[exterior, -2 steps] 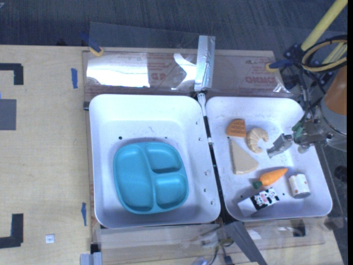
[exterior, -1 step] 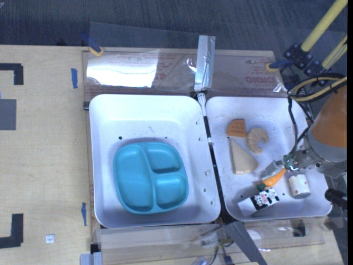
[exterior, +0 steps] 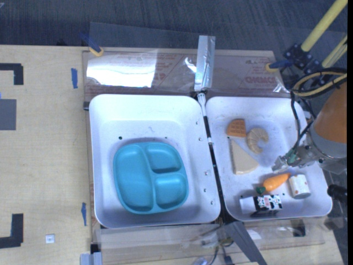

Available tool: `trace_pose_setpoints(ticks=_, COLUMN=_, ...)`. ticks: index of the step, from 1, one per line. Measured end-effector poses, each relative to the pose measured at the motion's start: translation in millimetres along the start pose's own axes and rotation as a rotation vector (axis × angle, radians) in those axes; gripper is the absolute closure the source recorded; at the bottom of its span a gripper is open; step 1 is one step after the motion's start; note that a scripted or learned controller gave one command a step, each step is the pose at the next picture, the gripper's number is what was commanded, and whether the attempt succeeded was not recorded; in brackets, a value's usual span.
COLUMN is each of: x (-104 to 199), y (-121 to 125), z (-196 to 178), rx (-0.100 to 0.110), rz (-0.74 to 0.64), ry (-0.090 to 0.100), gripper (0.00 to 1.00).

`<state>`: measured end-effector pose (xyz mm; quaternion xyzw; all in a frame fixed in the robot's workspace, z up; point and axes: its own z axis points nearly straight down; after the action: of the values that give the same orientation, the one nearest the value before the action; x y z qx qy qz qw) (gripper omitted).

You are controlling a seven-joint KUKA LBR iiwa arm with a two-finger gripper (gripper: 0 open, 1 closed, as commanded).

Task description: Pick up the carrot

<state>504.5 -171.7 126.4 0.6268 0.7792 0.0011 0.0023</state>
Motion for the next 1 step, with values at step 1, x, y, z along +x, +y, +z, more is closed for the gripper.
trace_pose_setpoints(ticks=1, x=0.1, y=-0.3, z=0.6, rx=0.001, rz=0.0, ry=0.001, gripper=0.0)
